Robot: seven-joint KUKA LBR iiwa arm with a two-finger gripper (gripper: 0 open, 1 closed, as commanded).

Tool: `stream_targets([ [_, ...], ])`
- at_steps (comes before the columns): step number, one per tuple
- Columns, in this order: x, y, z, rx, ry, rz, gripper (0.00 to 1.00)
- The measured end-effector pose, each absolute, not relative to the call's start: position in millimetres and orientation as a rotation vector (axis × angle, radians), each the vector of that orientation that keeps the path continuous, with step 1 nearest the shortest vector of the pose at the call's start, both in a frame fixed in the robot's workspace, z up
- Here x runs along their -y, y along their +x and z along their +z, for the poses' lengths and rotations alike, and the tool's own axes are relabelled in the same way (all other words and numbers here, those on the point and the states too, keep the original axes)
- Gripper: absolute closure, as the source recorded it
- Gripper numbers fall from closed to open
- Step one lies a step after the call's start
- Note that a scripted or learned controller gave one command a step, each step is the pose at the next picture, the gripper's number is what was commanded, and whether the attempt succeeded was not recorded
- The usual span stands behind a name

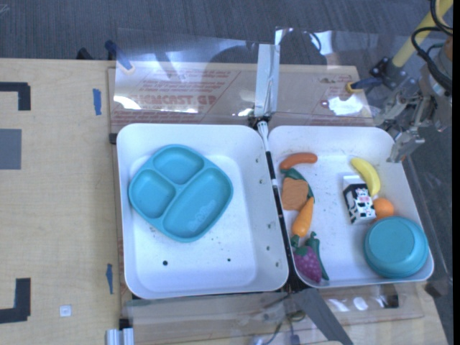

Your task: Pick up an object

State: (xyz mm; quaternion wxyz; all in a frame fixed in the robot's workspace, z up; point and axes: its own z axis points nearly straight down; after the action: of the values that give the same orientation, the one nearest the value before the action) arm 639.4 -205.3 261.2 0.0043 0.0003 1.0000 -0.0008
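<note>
Two white bins (136,192) hold toys and dishes

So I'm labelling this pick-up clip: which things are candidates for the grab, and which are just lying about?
For the job:
banana
orange
carrot
sausage
grapes
black-and-white toy
blue bowl
pincer

Lying about:
blue divided plate in the left bin
blue tape on the bench
</note>
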Motion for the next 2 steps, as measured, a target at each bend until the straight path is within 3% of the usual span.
stream_targets([
  [1,172,576.8,120,-3.146,0.157,0.006,0.00],
  [2,191,548.3,96,-3.103,0.211,0.015,0.00],
])
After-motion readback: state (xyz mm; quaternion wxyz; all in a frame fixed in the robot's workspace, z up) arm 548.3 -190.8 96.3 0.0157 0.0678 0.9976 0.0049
